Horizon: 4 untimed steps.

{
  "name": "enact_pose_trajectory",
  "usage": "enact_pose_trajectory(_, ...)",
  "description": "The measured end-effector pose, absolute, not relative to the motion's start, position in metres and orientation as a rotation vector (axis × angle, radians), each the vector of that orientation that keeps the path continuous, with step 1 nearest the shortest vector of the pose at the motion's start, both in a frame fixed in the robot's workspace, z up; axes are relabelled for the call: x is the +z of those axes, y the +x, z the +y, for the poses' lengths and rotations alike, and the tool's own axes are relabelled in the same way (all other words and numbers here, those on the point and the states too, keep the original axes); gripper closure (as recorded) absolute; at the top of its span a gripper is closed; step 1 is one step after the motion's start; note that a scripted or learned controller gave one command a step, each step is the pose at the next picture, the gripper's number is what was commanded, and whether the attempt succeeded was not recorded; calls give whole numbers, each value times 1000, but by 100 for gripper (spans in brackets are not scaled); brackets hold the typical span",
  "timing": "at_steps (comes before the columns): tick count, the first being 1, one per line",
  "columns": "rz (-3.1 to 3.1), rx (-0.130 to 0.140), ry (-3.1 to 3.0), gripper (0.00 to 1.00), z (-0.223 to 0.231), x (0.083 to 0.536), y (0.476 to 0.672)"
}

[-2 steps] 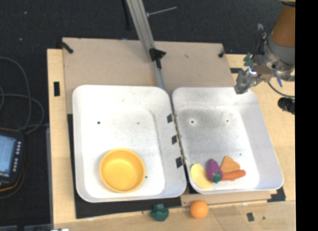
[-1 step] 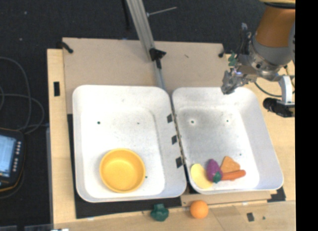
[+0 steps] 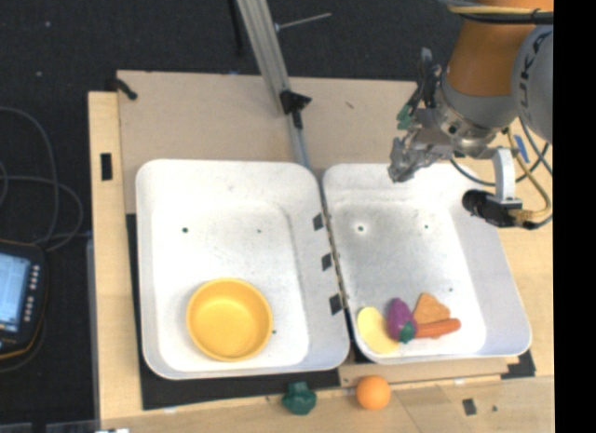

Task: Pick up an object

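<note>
I'm hanging my gripper over the far edge of the right bin, near its back wall, well apart from anything I could grab. Whether my jaws are released or clenched, I cannot tell; they are too small and dark against the rim. Nothing is showing between them.

The candidates are sitting in the near corner of the right bin: a pale yellow piece, a purple piece touching it, an orange wedge and a carrot-like piece just beside those. The left bin is holding a yellow bowl toward its near side. Outside the bins, on the table at the front, an orange ball and a small green thing are lying.

Judging progress: the pick is not yet done, nothing lifted. I'm reckoning that what's left is everything: choosing a target, travelling to the near corner, descending, closing, raising. The cluster is packed tight, so I'm expecting a crowded grasp.
</note>
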<state>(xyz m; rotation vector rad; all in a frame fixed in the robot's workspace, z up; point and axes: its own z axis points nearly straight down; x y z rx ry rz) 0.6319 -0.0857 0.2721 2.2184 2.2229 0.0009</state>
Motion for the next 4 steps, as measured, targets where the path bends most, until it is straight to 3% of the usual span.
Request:
enact_pose_trajectory(2,2224,0,2219,100,21,252,637)
enact_pose_trajectory(3,2224,1,2219,100,71,256,649)
enact_pose_trajectory(4,2224,0,2218,0,71,256,649)
